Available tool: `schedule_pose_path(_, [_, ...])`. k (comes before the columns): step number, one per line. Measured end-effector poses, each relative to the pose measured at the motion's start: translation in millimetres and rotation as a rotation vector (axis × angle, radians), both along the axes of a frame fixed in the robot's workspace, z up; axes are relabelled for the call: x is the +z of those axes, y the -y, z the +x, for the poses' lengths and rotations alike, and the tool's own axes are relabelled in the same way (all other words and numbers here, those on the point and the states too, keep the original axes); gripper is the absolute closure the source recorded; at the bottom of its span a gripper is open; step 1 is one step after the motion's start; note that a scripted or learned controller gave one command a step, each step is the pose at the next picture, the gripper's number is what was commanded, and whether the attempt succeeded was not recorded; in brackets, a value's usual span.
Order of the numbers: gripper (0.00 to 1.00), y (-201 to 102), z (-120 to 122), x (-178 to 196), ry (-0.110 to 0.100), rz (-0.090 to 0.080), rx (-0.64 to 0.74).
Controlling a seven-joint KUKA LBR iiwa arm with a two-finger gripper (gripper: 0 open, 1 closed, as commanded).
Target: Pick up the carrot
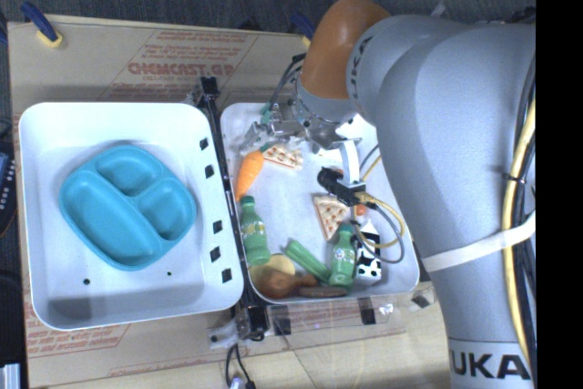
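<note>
Two white bins sit together on the surface; the carrot (249, 174) lies against the right bin's (401, 261) left wall, at about ten o'clock. The claw (284, 128) hovers just beyond its tip, presumably lining up; its opening is unclear.

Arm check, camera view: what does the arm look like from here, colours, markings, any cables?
The arm is bulky, rounded and grey, with an orange band above the wrist. White "UKA" lettering shows near its base. Yellow and black cables run along its right side, and thin wires trail beneath the gripper.
</note>
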State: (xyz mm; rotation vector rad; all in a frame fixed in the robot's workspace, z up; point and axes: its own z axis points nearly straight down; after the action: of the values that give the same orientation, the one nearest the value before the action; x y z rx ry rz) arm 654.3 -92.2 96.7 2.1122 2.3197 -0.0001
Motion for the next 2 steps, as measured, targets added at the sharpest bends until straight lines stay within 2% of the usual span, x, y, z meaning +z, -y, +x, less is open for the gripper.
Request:
schedule_pose_path(1, [1.00,0.6,2.0,14.0,0.001,-0.002,0.006])
schedule_pose_path(2, [1.00,-78.1,-78.4,96.8,-0.012,0.003,-0.234])
